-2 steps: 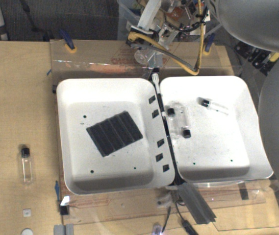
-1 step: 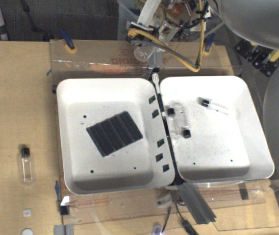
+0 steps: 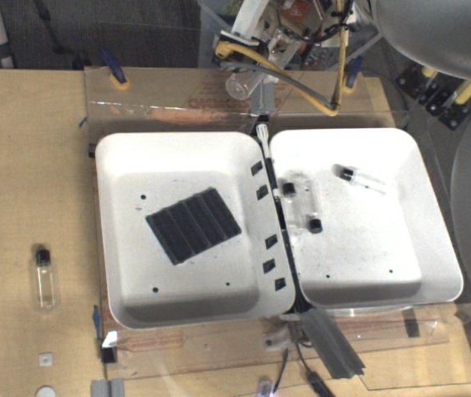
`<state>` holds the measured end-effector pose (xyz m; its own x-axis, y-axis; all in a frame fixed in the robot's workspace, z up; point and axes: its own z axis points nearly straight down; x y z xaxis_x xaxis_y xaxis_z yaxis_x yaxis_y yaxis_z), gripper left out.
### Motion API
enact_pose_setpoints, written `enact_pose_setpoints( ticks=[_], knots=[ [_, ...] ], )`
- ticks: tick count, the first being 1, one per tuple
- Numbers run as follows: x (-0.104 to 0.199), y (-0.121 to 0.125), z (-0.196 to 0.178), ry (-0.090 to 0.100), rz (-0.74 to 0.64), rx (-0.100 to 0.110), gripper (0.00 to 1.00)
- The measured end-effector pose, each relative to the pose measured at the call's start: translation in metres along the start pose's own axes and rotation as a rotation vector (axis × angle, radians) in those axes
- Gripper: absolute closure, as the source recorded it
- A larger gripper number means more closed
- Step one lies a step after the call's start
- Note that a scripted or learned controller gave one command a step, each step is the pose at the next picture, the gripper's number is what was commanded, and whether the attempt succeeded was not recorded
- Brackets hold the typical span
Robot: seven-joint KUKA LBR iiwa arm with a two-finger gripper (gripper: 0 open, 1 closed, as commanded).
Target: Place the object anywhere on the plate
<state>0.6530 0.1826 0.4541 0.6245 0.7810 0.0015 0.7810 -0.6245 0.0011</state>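
A black ribbed plate (image 3: 194,225) lies flat in the left bin (image 3: 119,160), tilted a little, near the bin's middle. In the right bin (image 3: 401,255) lie three small clear vials with black caps: one (image 3: 358,177) towards the back, one (image 3: 293,188) close to the divider, one (image 3: 312,220) just in front of that. My gripper (image 3: 256,81), a cluster of white body, wires and yellow tubing, hangs over the back edge of the bins above the divider, well away from the vials and the plate. The grey arm (image 3: 438,15) fills the top right corner.
A black ridge with tabs (image 3: 270,222) divides the two bins. Another clear vial (image 3: 45,278) lies on the wooden bench left of the bins. Blue clamps (image 3: 116,74) hold the board at the back. Dark brackets (image 3: 326,346) stick out at the front edge.
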Motion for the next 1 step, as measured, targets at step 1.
enact_pose_setpoints(
  ticks=[1],
  knots=[
    [0.0024,-0.0024,-0.0099,0.001,-0.006,-0.001,1.0]
  ],
)
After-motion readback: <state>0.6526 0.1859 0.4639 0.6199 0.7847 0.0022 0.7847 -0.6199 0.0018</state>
